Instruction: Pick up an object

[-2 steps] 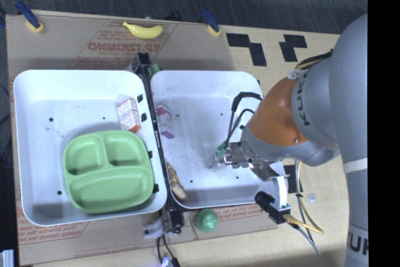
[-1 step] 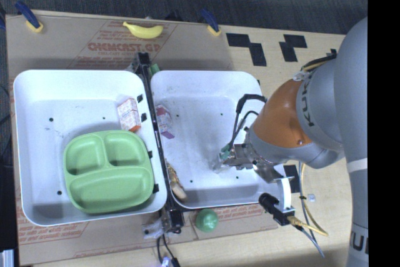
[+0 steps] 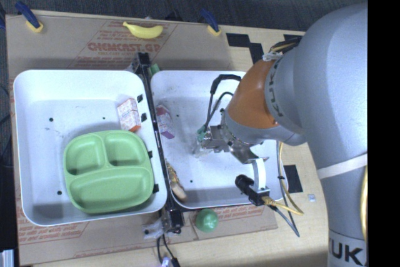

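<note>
Nearest the camera, at the bench's front edge, a green ball (image 3: 206, 219) lies on the cardboard just outside the right bin (image 3: 187, 197). Behind it, in the left bin (image 3: 25, 134), a green divided tray (image 3: 109, 171) sits flat toward the front, with a small red-and-white carton (image 3: 128, 114) touching its far rim. Along the right bin's left wall lie a tan object (image 3: 175, 184) near the front corner and a pale wrapped item (image 3: 164, 122) further back. The grey arm comes in from the right, bulky and bent, its orange band (image 3: 253, 103) above the wrist, angled down into the middle of the right bin. The gripper (image 3: 203, 146) hangs low over the bin floor, close to a small pale blur there that is too unclear to name; whether its jaws are parted or closed cannot be told. Farthest back, a yellow banana (image 3: 144, 29) rests on the cardboard between two blue-and-yellow clamps (image 3: 28, 17).
</note>
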